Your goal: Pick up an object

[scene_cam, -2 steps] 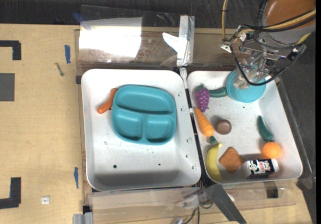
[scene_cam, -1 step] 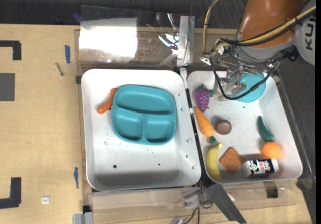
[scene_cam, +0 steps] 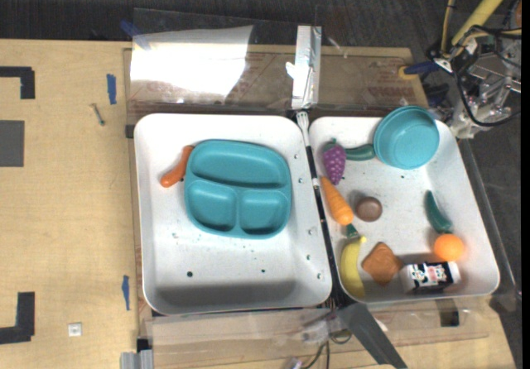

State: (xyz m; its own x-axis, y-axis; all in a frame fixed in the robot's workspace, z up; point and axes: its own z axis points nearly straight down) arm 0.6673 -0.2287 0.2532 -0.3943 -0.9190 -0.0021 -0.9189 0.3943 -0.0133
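**Bowl sat closest as the tool waited off the far corner**

The gripper (scene_cam: 487, 94), as best it could be made out among cables and metal, hung beyond the far right corner of the right bin (scene_cam: 480, 218). Whether it was spread or pressed together could not be told, and nothing could be seen pinched in it.

Everything worth grabbing lay to the view's left of the tool and down toward the camera. The teal bowl (scene_cam: 406, 137) was the nearest candidate, just beside the tool and tucked in that same far corner. It was round and opening upward, so it had no long axis to line up on (only a rim to catch).

Farther from the tool, near the bin's divider wall, were the purple grapes (scene_cam: 334, 162) and the carrot (scene_cam: 337, 202). The carrot's long axis ran roughly along that wall.

Along the bin's near edge, well apart from the tool, sat the banana (scene_cam: 353, 266), the small labelled bottle (scene_cam: 431, 275) on its side, and the orange (scene_cam: 448, 246).

Judgement call: the move turned on a short trip inward and down to the bowl. The slim carrot looked an easier pinch but called for a longer reach across the bin.
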